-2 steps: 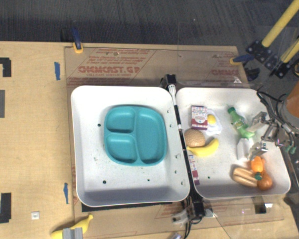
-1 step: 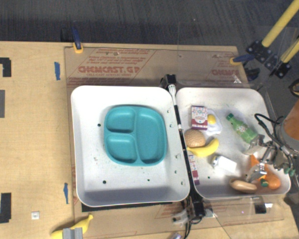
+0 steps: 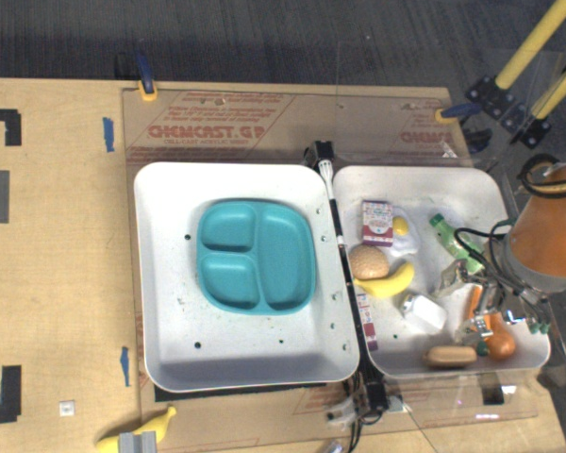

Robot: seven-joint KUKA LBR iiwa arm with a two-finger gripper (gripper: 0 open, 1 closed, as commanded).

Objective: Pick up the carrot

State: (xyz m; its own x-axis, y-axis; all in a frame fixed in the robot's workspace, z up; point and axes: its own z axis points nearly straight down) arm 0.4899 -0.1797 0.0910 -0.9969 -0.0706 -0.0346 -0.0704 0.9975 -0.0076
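My fingers point(image 3: 479, 311) hang over the right bin's point(image 3: 486, 189) near right corner, just above the carrot point(image 3: 497, 343); how wide they stand I cannot tell. A banana point(image 3: 389, 283), bread roll point(image 3: 368, 261) and small carton point(image 3: 377, 221) share that bin. The left bin point(image 3: 160, 253) holds a teal divided plate point(image 3: 258, 256).

Two bins side by side on the bench: left bin point(image 3: 160, 281) holds a divided tray point(image 3: 258, 256) near its middle. Right bin point(image 3: 424, 179) holds the clutter: small carton point(image 3: 377, 222) toward the back left, bread roll point(image 3: 368, 261) just in front of it, banana point(image 3: 389, 282) touching the roll's front right. Hot dog bun point(image 3: 451, 354) near the front wall. Carrot point(image 3: 474, 300) right of centre, beside the gripper point(image 3: 491, 311), which sits low over the bin's right-front corner. Arm enters from the right.
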